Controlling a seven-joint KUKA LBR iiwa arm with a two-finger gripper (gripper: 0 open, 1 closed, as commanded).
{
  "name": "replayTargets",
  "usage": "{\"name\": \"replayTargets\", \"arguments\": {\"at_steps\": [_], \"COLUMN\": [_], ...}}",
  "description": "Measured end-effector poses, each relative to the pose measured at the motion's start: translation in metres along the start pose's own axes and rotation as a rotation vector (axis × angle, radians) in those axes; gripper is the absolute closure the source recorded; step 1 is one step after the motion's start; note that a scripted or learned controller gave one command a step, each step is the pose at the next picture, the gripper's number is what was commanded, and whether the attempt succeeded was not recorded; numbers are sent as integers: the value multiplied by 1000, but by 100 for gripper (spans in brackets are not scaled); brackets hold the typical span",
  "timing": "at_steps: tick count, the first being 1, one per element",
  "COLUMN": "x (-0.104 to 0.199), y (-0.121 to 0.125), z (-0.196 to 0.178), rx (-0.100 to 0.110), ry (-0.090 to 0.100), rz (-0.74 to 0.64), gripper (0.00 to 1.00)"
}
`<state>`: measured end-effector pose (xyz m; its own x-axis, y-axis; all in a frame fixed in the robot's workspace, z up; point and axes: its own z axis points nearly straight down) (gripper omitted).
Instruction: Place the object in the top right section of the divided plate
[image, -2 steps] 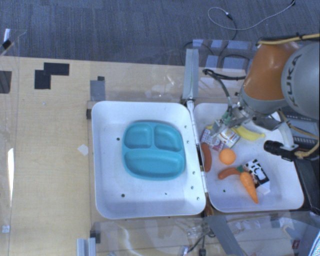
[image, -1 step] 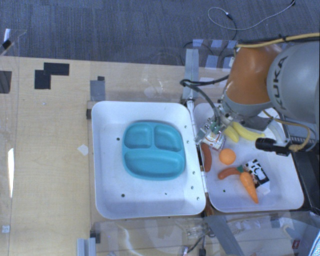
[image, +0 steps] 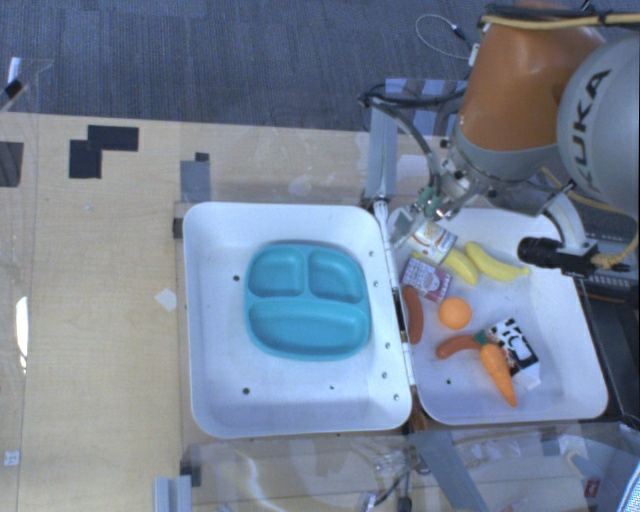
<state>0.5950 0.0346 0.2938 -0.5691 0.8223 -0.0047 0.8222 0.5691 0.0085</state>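
The gripper (image: 432, 205) hangs over the far-left corner of the right bin (image: 570, 395), directly above a small carton (image: 431, 242); whether it is open or closed cannot be told. The blue divided plate (image: 305, 300) lies to its left, in the left bin (image: 215, 400), with its top right section on the side closer to the gripper.

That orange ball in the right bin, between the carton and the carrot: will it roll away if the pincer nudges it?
Probably. The orange ball looks round and smooth, so a sideways push would likely send it rolling. The sausage just below and the carton above may stop it. It looks like light toy food, so a loose pinch could squirt it out.
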Motion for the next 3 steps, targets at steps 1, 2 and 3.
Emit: {"name": "replayTargets", "arguments": {"at_steps": [1,2,3], "x": [-10,12,12], "y": [71,49,49], "z": [90,65,65], "rx": [4,2,2], "ry": [3,2,2], "rz": [-61,-84,-84], "gripper": [100,100,0]}}
